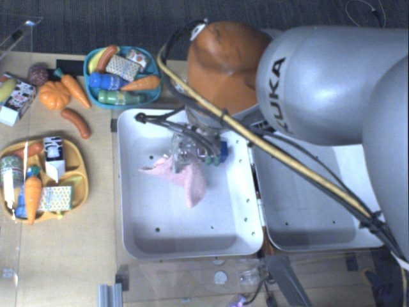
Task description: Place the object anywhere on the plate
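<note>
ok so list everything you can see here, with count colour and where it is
cloth: 1, pink, in the left bin under the end effector
bins: 2, white, side by side at centre and right
blue bowl: 1, upper left, filled with toy food
yellow tray: 1, far left, holding toy food and small boxes
pumpkin: 1, orange, on the bench left of the blue bowl
carrot: 1, orange, beside the pumpkin
sausage: 1, red, on the bench below the pumpkin
bench: 1, light wood
arm: 1, grey with orange band, reaching in from the right
end effector: 1, metal, over the cloth; grip unclear
</note>
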Tool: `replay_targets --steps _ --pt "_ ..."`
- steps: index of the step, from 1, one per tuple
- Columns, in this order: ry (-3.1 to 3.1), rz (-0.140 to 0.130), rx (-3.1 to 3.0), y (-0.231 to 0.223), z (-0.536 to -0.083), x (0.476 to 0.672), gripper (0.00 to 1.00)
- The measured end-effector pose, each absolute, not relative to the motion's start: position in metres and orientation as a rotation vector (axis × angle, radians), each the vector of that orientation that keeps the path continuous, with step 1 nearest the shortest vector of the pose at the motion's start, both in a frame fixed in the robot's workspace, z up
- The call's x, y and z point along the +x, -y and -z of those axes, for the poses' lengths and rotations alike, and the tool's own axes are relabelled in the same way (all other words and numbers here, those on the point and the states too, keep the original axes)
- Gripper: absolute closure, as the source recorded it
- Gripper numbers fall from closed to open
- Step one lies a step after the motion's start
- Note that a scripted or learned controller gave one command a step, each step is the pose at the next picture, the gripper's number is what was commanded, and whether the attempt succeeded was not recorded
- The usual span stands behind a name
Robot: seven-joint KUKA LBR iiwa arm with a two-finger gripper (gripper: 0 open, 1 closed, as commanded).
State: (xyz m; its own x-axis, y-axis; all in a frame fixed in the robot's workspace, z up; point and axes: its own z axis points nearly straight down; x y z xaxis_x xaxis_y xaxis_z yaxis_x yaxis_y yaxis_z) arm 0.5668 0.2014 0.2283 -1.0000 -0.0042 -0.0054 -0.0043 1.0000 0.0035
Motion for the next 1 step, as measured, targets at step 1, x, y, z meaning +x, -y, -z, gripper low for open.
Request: replay_targets --steps 1 --pt "-3.135 -0.006 -0.006 -0.2013 -0.2287 0.5670 0.00"
